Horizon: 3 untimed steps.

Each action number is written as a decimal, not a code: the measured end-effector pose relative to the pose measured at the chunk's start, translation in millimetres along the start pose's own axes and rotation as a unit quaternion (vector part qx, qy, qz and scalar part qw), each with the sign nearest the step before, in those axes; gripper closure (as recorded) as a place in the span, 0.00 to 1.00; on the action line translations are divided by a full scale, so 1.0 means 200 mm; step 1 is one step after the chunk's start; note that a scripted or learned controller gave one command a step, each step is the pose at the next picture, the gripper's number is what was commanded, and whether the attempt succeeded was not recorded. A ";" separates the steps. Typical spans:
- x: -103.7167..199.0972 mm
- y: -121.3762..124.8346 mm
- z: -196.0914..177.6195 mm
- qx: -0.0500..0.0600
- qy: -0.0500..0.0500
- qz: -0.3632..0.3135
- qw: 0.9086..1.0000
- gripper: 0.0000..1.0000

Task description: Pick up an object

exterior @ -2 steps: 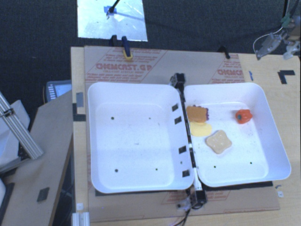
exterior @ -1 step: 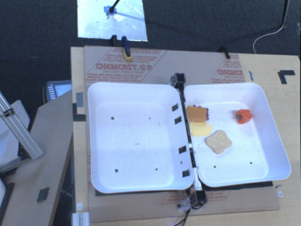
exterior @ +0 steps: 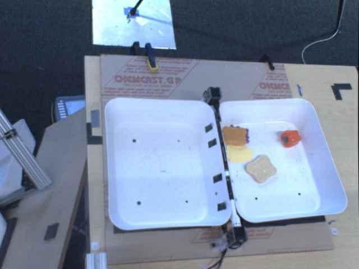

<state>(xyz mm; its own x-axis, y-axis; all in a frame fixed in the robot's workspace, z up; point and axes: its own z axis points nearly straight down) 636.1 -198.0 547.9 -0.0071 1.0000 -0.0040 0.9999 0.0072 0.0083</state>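
White plastic makes up both bins, and the gripper's state cannot be told from this view, so the objects can only be placed against the bins themselves.

The right bin (exterior: pixel 322 150) holds all four objects, grouped in its upper half. An orange-brown block with a purple edge (exterior: pixel 235 135) lies close to the bin's left wall. Just below it, touching or nearly so, is a flat pale yellow piece (exterior: pixel 240 154). A tan piece shaped like a bread slice (exterior: pixel 261 168) sits just beside the yellow one, toward the lower right. A small red-orange object with a dark green tip (exterior: pixel 290 138) lies apart from the other three, toward the right wall.

The left bin (exterior: pixel 112 150) shows its bare white floor with a few dark dots. Black clips (exterior: pixel 212 143) run along the seam where the two bins meet.

Under the bins lies a brown board with red lettering (exterior: pixel 168 74), pinned at its far edge by a yellow clamp (exterior: pixel 152 66). Beyond it, a shiny metal sheet (exterior: pixel 133 14) rests on the dark floor. A white cable (exterior: pixel 322 38) curls at the upper right, and a ribbed aluminium bar (exterior: pixel 22 156) slants at the left edge
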 end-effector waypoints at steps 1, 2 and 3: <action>0.43 0.04 0.07 0.003 0.003 -0.002 1.000 1.00; 0.96 0.16 0.21 0.004 0.004 -0.004 1.000 1.00; 1.54 0.17 0.05 0.001 0.004 -0.005 1.000 1.00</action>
<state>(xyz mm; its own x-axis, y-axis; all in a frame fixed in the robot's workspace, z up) 667.7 110.5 537.2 -0.0162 0.9999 0.0042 0.9998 0.0162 0.0064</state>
